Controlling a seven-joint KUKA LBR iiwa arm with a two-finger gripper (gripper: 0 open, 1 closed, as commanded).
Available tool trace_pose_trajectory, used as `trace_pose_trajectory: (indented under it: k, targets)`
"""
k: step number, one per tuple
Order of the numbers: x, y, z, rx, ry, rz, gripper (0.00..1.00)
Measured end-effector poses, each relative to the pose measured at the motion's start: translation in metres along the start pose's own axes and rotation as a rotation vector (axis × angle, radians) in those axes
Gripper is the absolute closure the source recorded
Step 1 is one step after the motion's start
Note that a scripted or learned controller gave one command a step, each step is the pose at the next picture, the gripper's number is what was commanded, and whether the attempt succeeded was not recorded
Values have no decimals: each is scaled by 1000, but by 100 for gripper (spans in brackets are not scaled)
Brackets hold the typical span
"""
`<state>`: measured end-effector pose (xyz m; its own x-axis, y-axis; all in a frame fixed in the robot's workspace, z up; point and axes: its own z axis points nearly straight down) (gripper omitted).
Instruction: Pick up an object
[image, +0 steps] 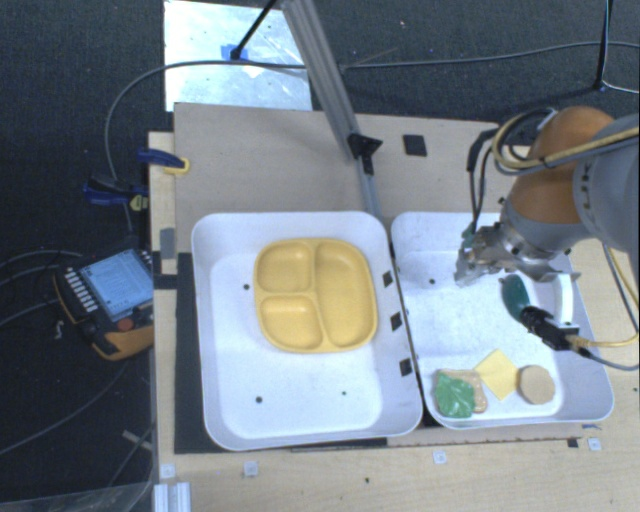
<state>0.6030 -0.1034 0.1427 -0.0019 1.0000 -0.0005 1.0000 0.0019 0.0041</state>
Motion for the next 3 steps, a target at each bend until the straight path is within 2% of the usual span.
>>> trace_pose_trajectory:
  k: [2,3]
  targets:
    - [-5,10,-91,-2,0,-3,100]
    - [42,7,-87,3,2,-7,100]
